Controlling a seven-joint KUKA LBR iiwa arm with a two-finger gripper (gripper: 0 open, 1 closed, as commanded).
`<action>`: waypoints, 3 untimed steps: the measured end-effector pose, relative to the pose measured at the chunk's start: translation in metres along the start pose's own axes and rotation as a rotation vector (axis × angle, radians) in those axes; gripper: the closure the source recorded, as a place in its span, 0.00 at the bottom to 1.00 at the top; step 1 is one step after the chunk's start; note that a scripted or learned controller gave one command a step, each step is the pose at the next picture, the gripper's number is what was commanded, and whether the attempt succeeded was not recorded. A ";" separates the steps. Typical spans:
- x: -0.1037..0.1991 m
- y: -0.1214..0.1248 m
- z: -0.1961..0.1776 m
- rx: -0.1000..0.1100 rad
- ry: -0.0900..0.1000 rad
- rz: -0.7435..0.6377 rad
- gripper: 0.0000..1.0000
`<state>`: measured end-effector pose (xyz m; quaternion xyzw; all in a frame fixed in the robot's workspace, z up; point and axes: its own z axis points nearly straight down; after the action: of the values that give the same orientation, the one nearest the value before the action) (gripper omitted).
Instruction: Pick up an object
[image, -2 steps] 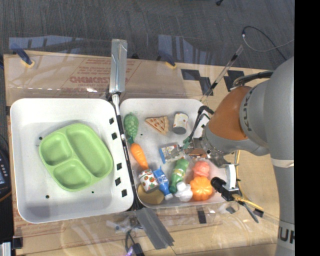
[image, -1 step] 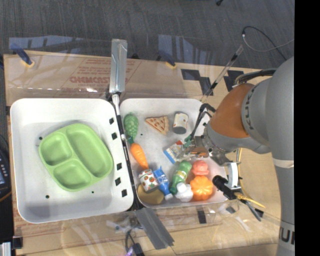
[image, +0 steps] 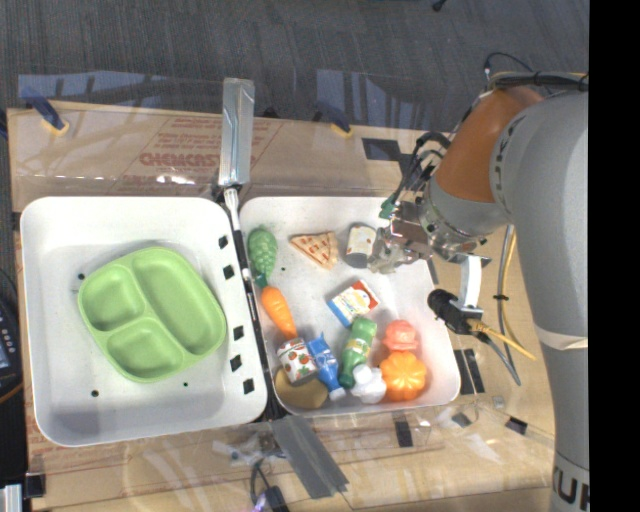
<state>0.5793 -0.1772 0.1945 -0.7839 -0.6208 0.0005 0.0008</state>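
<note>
Just left of the pincer (image: 390, 250), almost touching it at the right bin's (image: 440, 345) far side, lies a small silver-grey can (image: 359, 242) on its side, while the pincer's state I cannot tell.

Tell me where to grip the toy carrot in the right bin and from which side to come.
Grip the toy carrot across the thick middle of its orange body, coming straight down from above. It lies flat and slanted on the floor of the right bin, with its narrow width facing up. Set the fingers across that width; the bin's left wall is close, so a sideways approach looks cramped.
</note>
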 end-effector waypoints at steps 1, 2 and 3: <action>0.000 0.000 0.001 0.002 0.000 0.000 0.00; -0.012 -0.003 0.102 0.001 0.000 0.096 0.00; 0.026 -0.059 0.104 0.004 0.001 0.181 0.00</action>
<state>0.5276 -0.1380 0.0909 -0.8368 -0.5474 0.0015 0.0025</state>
